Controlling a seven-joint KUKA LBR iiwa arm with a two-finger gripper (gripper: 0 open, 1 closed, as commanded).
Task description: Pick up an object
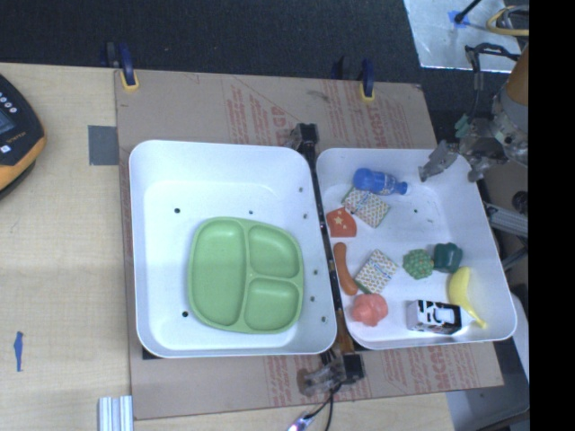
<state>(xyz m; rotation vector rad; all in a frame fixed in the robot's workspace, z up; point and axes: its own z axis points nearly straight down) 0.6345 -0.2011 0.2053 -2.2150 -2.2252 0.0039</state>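
Observation:
The right bin (467,214) holds several small items: a blue bottle (378,182), two patterned pouches (367,207) (376,270), an orange-red piece (341,224), a sausage (345,268), a green bumpy ball (418,263), a dark green lump (447,256), a banana (464,295), a pink lump (368,309) and a black-and-white box (434,315). My gripper (455,166) hovers over that bin's far right corner, right of the blue bottle. Its fingers stand apart with nothing between them.
The left bin (162,178) carries a green divided plate (245,275). A yellow-and-black device (13,142) lies at the bench's left edge. Clamps (366,74) pin the cardboard underlay at the back. Cables hang at the bins' front seam (328,380).

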